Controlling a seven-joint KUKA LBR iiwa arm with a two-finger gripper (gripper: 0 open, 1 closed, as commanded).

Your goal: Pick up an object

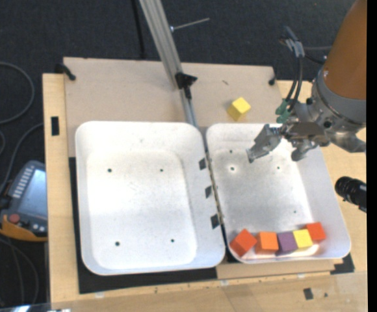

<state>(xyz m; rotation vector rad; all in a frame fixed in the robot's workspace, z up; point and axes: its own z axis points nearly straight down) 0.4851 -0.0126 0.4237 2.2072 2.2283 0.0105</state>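
The claw (276, 149) is seen hanging over the far part of the right bin (318, 174), its fingers spread apart with nothing between them. Along that bin's near wall a row of blocks is lined up: a red-orange cube (244, 241), an orange cube (268, 240), a purple cube (286, 241), a yellow cube (303, 238) and another red cube (316, 231). A lone yellow block (239, 108) is spotted on the desk (123, 90) beyond the bins. The left bin (91, 194) lies alongside
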